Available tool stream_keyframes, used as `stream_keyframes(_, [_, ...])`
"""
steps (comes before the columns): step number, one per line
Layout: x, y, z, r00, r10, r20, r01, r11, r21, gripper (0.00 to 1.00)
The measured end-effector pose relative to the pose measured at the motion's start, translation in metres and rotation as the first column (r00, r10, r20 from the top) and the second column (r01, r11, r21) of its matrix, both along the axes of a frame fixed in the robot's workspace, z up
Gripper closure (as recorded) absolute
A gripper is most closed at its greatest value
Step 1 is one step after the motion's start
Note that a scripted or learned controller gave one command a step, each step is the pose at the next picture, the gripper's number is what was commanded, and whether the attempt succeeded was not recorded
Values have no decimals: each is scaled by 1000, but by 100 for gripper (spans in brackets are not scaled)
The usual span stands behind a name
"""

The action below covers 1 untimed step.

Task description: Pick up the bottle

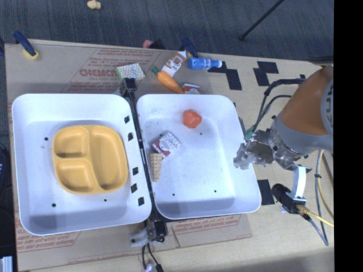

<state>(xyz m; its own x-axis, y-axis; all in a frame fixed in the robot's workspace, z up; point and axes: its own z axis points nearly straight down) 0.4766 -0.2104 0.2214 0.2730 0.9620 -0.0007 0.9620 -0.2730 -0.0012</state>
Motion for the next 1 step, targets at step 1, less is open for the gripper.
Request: stream_keyframes(1, [-1,37,-40,999,33,-3,-33,999,2,100])
